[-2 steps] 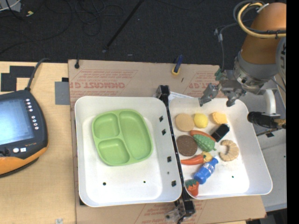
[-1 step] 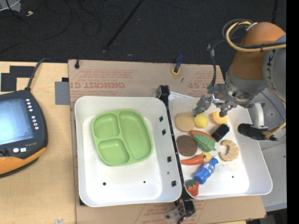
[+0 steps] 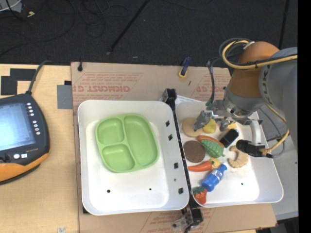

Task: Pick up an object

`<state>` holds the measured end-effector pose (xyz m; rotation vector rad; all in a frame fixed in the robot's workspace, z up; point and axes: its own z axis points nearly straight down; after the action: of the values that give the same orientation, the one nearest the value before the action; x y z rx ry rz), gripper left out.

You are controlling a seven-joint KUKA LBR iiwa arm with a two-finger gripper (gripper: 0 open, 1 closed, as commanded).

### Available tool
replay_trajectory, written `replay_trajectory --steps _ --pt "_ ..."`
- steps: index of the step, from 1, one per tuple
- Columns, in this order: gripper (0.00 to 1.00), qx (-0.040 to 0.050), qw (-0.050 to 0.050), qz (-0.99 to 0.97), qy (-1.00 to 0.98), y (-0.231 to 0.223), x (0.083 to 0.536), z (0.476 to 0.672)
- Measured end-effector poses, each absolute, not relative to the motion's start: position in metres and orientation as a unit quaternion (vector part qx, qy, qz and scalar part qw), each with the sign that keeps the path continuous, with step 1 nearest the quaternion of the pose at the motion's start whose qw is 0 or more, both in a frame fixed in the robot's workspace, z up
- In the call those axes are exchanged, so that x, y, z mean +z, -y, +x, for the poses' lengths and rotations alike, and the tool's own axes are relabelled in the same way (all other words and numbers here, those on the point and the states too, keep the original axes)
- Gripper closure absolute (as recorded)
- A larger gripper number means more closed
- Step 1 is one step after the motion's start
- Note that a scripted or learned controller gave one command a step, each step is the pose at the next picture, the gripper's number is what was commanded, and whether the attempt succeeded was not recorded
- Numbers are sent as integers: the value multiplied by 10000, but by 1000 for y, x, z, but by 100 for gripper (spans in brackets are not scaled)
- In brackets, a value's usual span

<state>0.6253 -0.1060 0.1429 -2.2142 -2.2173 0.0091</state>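
Right bin [image 3: 262, 188]: yellow toy [image 3: 210, 126] beneath claw [image 3: 213, 120]

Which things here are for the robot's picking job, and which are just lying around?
For the job:
gripper
yellow toy
brown round disc
blue bottle
orange carrot
right bin

Just lying around:
green divided plate
left bin
handheld screen
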Motion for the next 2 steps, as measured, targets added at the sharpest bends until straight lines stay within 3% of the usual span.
replay_trajectory --steps 1,2 --pt "0 27 41 -7066 7076 103 88 624" --pt "100 20 33 -7079 7063 105 101 625"
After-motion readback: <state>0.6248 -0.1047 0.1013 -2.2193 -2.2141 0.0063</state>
